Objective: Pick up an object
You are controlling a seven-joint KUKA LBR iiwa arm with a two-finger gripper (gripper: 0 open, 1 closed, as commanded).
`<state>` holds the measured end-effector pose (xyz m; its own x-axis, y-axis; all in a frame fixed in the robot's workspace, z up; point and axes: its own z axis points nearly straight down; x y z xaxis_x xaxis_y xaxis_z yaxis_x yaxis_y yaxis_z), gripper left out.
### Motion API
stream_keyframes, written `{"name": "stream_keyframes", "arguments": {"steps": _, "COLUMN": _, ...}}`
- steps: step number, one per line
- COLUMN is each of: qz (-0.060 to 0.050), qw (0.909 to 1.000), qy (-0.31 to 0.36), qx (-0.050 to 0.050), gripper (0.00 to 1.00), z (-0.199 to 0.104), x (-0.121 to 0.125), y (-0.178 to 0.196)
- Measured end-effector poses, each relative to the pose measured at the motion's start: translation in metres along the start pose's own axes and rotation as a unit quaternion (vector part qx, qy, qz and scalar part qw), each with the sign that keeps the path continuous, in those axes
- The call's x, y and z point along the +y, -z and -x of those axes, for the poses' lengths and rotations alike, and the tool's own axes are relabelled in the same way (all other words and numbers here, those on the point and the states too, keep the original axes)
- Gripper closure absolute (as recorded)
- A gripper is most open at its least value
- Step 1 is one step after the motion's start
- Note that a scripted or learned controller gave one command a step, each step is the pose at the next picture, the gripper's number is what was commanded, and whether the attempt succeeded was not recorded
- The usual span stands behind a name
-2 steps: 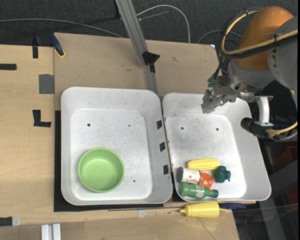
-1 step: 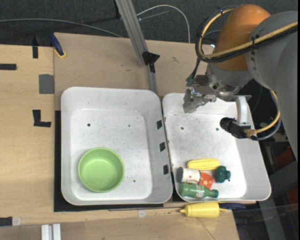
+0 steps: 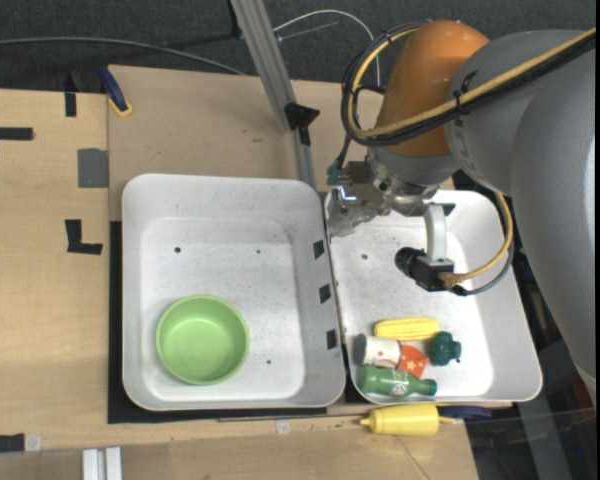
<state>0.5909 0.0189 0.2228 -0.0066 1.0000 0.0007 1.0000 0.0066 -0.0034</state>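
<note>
Lying near-side of right bin [image 3: 510, 368], toy pile [image 3: 405, 353]; arm [image 3: 420, 98] well apart.

You had the arm [image 3: 480, 98] over the right bin [image 3: 500, 368], gripper [image 3: 355, 203] low at its upper-left corner by the divider. Near that bin's front edge sat a yellow corn cob [image 3: 407, 328], a white-and-red item [image 3: 392, 353], a dark green piece [image 3: 443, 348] and a green bottle [image 3: 395, 383], clustered. Left bin [image 3: 220, 208] held a green bowl [image 3: 202, 339]. A yellow bottle [image 3: 404, 420] lay on the bench just outside.
</note>
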Motion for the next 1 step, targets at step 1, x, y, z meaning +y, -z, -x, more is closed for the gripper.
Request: {"name": "stream_keyframes", "arguments": {"steps": 1, "qz": 0.000, "qw": 1.0000, "qy": 0.000, "qx": 0.000, "gripper": 1.00, "z": -0.0479, "x": -0.0132, "y": -0.0069}}
